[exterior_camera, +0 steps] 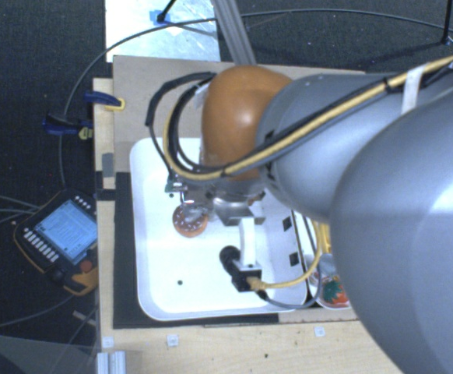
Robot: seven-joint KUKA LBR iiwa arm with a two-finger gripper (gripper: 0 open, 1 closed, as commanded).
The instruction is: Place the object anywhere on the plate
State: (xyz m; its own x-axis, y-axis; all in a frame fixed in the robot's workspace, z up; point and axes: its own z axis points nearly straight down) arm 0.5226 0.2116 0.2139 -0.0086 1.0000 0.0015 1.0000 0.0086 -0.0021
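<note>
A small round brown, ring-like object (189,220) lies in the left white bin (152,279), near its middle. My gripper (211,206) hangs just right of and above it, under the orange wrist band, close to touching it. The wrist hides the gripper's tips. Whether the object is between them cannot be made out. At the lower right, under the arm, a sliver of the right bin shows a red and green thing (334,288) on something pale and rounded, possibly the plate.
The grey arm covers the right bin and the whole right side of the view. A tiny dark speck (180,282) lies on the left bin's floor near the front. Blue clamps (71,125) and a pendant (61,236) sit off the bench to the left.
</note>
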